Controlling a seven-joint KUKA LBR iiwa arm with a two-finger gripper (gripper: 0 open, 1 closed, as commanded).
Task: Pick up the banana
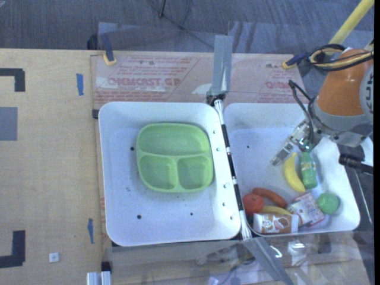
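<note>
Yellow banana [292, 176] lies in right bin [255, 129], touching green bottle [307, 170]. Gripper [289, 149] hovers just above its top end, fingers spread, holding nothing.

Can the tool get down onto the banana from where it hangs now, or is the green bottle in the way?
Probably yes. The tool hangs just above the banana, whose left side lies open to bare bin floor. The green bottle lies tight against its right side and could crowd one finger.
</note>
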